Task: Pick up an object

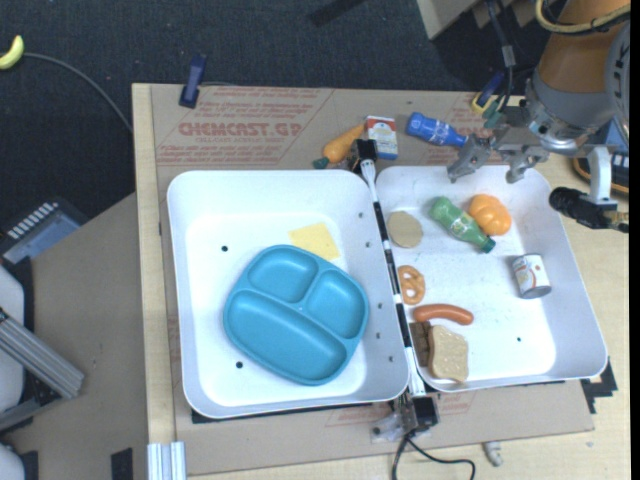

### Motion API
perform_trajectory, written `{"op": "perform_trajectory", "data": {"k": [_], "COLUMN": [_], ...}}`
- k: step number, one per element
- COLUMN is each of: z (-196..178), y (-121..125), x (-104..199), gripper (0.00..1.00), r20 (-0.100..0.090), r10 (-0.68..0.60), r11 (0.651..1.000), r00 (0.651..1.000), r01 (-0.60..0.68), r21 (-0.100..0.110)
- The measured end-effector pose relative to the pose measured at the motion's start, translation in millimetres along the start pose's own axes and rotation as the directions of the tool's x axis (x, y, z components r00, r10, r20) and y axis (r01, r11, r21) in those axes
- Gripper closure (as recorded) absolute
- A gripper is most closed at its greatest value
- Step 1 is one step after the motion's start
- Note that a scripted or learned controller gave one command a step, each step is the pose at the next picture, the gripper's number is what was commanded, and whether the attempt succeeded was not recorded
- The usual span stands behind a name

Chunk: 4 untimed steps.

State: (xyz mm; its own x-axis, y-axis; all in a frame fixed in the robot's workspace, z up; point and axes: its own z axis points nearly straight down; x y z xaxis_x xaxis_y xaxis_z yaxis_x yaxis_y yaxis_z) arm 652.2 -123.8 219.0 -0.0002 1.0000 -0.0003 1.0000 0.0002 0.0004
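My gripper [490,166] hangs over the far edge of the right bin [570,308], open, with nothing between its fingers. Just in front of it lie an orange fruit [491,214] and a green bottle [459,220], touching each other. Further forward in the same bin are a small silver can [528,275], a round tan cookie [405,230], a pretzel [411,284], a red sausage [443,314] and a slice of bread [448,354].
The left bin [200,218] holds a blue divided plate [295,313] and a yellow cheese slice [316,239]. Behind the bins on the cardboard lie a blue bottle [435,128], a small carton [380,136], a carrot [344,144] and a blue clip [192,81].
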Motion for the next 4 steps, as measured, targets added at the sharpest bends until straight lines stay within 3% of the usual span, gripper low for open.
{"op": "perform_trajectory", "data": {"k": [1,2,3,4], "z": [113.6,134.4,123.6,33.0], "y": [-2.6,5.3,6.0,-39.2], "x": [-14.2,-1.0,-0.8,46.4], "gripper": [0.0,0.0,1.0,1.0], "r20": [-0.001,-0.001,0.0,-0.001], "r10": [0.001,-0.001,-0.001,-0.001], "r11": [1.0,1.0,1.0,1.0], "r00": [1.0,1.0,1.0,1.0], "r01": [-0.001,0.001,0.001,0.001], "r21": [0.003,0.001,-0.001,-0.001]}}
